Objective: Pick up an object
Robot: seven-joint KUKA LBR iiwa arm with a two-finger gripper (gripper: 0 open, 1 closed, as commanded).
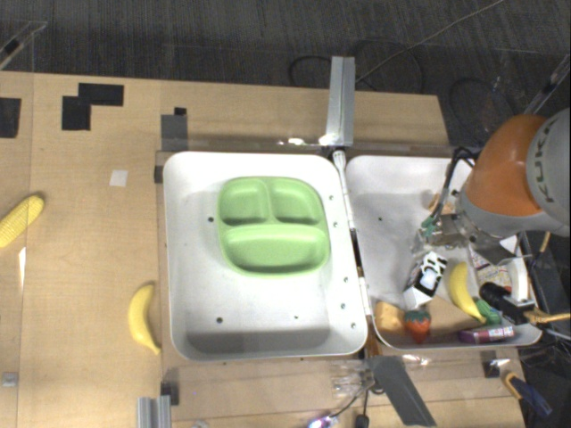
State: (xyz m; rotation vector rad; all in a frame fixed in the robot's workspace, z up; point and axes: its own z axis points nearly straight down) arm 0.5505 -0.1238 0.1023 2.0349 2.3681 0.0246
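The robot's hand (pixel 439 232) hangs low over the right bin (pixel 393 185); whether it is wide or narrow cannot be told. Just below it lies a black-and-white bottle (pixel 426 279), with a banana (pixel 460 292) beside that and a strawberry (pixel 417 325) lower still. Well to the hand's left, a green divided plate (pixel 271 224) sits in the left bin (pixel 192 266).

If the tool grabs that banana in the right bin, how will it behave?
The banana looks smooth and glossy, so it may slip. Its curved shape could let it rock or swivel. It lies crowded against other items in the right bin, so neighbours may shift.
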